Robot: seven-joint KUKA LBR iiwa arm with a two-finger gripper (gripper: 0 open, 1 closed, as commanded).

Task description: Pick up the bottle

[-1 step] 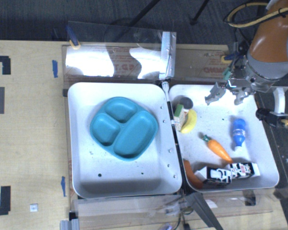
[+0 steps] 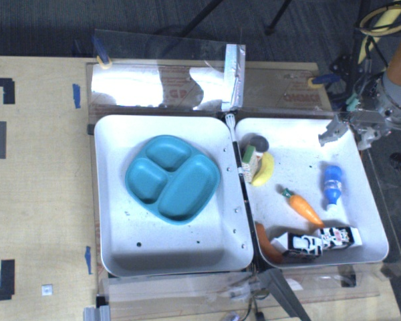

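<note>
Seemingly light, stiff and a bit slick, the blue bottle lies at three o'clock in the right bin, best pinched across its middle, with the claw above at twelve o'clock, its state unclear

In the right bin the bottle has bare floor above it and to its left, toward the banana. The carrot lies near its lower left, the cow-patterned carton below it, and the bin's right wall just beside it.
</note>
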